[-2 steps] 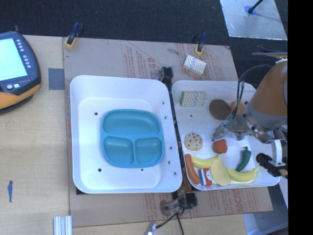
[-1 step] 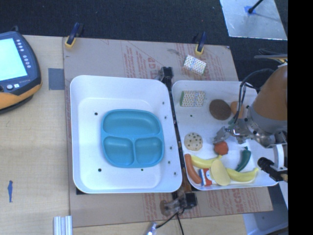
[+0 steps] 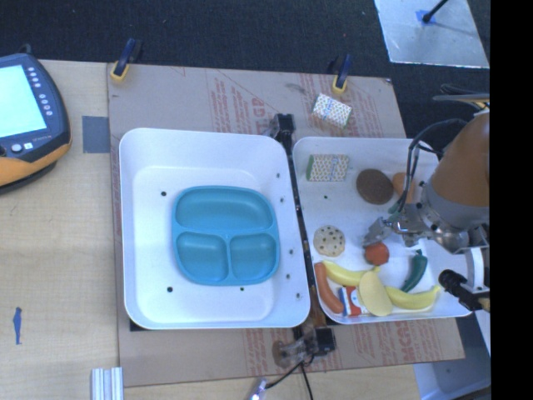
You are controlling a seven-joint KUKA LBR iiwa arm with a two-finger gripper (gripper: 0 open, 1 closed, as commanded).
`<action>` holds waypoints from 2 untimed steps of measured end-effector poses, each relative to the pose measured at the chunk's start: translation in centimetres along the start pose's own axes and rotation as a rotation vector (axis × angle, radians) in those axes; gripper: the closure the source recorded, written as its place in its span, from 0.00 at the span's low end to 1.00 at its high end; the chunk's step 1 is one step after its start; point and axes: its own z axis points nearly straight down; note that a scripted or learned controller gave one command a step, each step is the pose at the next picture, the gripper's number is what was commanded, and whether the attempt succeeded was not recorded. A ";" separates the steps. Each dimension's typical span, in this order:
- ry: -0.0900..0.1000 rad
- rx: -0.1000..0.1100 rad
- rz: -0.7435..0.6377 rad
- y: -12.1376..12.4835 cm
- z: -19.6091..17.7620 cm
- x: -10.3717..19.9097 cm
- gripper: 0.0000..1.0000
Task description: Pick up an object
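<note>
The right bin (image 3: 310,152) holds several toy foods. Among them are a brown round patty (image 3: 375,186), a green patterned packet (image 3: 327,167), a chocolate-chip cookie (image 3: 330,241), a red tomato (image 3: 376,254), a green pepper (image 3: 415,272), a banana (image 3: 343,271) and a sausage (image 3: 326,289). My gripper (image 3: 386,230) reaches in from the right. It hangs low over the bin's middle, just above and behind the tomato and right of the cookie. Nothing shows in its grasp. An orange item (image 3: 400,182) is partly hidden behind the arm.
In the left bin (image 3: 141,152) lies a blue divided plate (image 3: 226,233). A small patterned box (image 3: 331,110) sits on the cardboard behind the right bin. A tablet-like pendant (image 3: 25,111) rests at the far left. A second banana (image 3: 420,297) and a yellow slice (image 3: 375,294) crowd the bin's front.
</note>
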 end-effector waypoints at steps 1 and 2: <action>-0.001 -0.001 0.000 -1.3 0.0 0.8 0.00; -0.002 0.001 -0.005 -1.3 -1.0 0.8 1.00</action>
